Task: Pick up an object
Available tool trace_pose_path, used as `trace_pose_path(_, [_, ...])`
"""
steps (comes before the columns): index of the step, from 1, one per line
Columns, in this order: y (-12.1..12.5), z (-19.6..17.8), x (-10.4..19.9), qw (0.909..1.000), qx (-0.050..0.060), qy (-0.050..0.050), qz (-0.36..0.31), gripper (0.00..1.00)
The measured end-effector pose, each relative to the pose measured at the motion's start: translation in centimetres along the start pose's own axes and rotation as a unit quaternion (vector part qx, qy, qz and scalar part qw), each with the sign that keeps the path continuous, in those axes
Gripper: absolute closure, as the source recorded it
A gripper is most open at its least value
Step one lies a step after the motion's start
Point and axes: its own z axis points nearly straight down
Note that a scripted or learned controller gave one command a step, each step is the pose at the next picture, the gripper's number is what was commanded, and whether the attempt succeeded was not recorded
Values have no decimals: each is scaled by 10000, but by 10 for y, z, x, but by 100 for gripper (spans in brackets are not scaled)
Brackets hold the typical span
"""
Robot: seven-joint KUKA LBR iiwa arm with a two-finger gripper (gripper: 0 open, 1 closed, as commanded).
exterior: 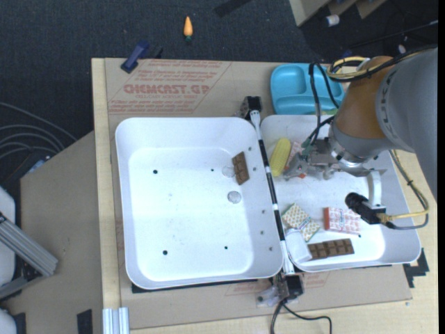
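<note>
Grey arm (389, 110) over right bin (400, 252), gripper (306, 164) (fingers' state unclear) beside yellow object (280, 156) at nine o'clock; brown bar (331, 248) at six.

White bins (139, 152), yellow object (280, 156)

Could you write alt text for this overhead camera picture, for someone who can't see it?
A grey robot arm reaches from the right into the right bin, its gripper beside a yellow object. Nearer lie small packets and a brown bar; the left bin holds another brown piece.
</note>
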Motion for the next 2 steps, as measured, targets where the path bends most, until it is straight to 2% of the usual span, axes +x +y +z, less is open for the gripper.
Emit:
trace_pose_path(1, [0,-10,0,10000,-7,-2,-2,100])
trace_pose_path(2, [0,-10,0,10000,-6,-2,-2,0])
